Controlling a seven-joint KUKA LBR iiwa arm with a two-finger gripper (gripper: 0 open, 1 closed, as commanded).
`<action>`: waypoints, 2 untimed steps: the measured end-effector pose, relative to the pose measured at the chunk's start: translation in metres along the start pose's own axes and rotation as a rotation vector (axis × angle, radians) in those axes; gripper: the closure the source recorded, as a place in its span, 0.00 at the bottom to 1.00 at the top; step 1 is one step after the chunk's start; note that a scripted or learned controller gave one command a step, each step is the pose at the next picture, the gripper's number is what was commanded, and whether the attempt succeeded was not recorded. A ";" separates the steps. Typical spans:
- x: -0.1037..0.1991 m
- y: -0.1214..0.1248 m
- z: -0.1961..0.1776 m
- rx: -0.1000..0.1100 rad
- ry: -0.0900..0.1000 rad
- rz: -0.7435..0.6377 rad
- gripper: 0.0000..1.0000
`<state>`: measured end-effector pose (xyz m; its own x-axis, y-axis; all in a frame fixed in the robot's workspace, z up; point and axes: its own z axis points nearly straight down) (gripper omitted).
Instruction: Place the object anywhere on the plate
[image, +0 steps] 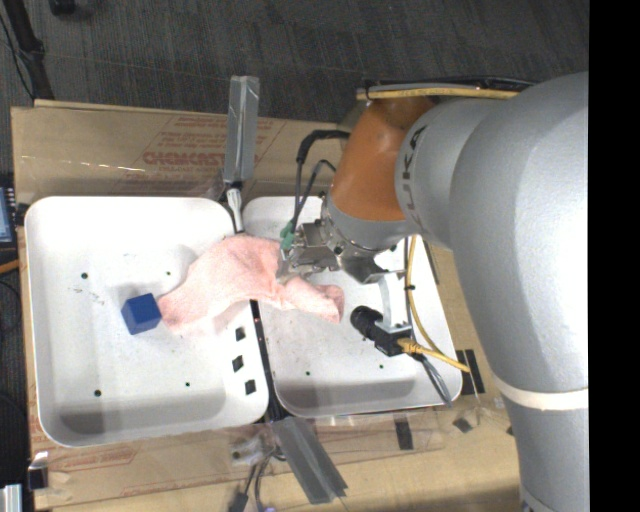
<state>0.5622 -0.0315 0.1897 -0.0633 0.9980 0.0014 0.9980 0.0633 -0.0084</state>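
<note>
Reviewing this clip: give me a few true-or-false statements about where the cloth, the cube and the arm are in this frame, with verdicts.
1. The pink crumpled cloth drapes across the divide between the two shallow white bins. True.
2. The small blue cube sits in the right white bin. False: it sits in the left white bin.
3. The blue cube lies beside the cloth's left end. True.
4. The grey arm's gripper hangs over the left bin's far left corner. False: it is above the cloth, near the divide.
5. The cloth is folded into a neat square. False: it is rumpled and stretched out.

Bright, even light; soft shadows
</note>
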 end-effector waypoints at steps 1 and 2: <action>0.001 0.000 -0.041 -0.003 -0.001 -0.011 1.00; 0.050 0.022 -0.030 -0.004 -0.003 -0.418 1.00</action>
<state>0.5811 0.0194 0.2198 -0.4634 0.8862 0.0005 0.8862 0.4634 -0.0037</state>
